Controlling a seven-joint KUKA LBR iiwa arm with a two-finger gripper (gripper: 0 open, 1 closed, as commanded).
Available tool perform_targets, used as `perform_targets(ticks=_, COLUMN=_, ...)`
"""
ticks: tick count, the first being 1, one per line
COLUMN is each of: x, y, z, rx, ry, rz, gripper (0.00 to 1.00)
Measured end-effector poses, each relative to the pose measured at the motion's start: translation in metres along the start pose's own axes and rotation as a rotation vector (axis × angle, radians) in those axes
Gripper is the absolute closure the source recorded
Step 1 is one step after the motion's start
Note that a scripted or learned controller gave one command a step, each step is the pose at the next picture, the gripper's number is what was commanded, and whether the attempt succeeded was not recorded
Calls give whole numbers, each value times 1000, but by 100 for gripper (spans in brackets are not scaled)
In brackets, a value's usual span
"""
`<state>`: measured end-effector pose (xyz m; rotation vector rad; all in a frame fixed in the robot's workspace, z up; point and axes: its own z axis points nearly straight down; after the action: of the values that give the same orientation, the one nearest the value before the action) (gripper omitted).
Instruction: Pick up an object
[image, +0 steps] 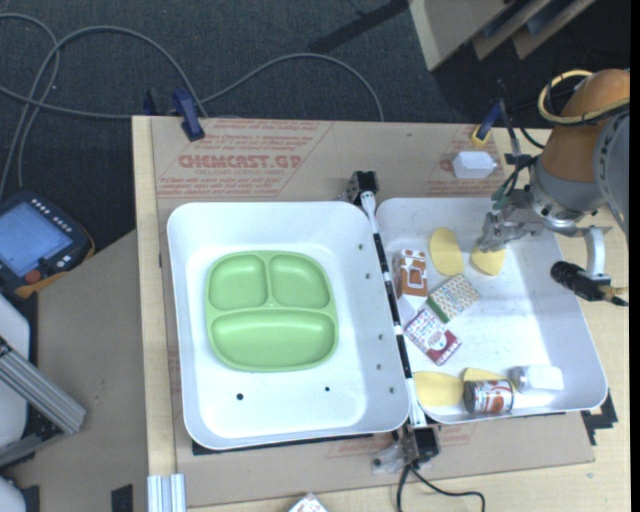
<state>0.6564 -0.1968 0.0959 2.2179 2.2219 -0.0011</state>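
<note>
Gripper (492, 238) (finger state cannot be told) is seen in the right bin (590, 345) above two yellow pieces (447, 250); one green divided plate (270, 310) is seen left.

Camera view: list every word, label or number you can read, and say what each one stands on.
"CHEMCAST GP": red print on the brown board behind the left bin.
Smaller red lines around it and near the board's far right corner: too blurred to read.
Packets and can in the right bin: labels too small to read.
</note>
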Motion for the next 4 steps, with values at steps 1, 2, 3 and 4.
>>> perform_targets(ticks=1, x=0, y=0, z=0, rx=1, ry=0, rz=0, gripper=0)
perform_targets(ticks=2, x=14, y=-9, z=11, rx=2, ry=3, rz=1, gripper=0)
perform_targets(ticks=3, x=32, y=-4, z=11, rx=2, ry=3, rz=0, gripper=0)
perform_targets(ticks=4, x=34, y=-20, z=11, rx=3, ry=2, rz=2, gripper=0)
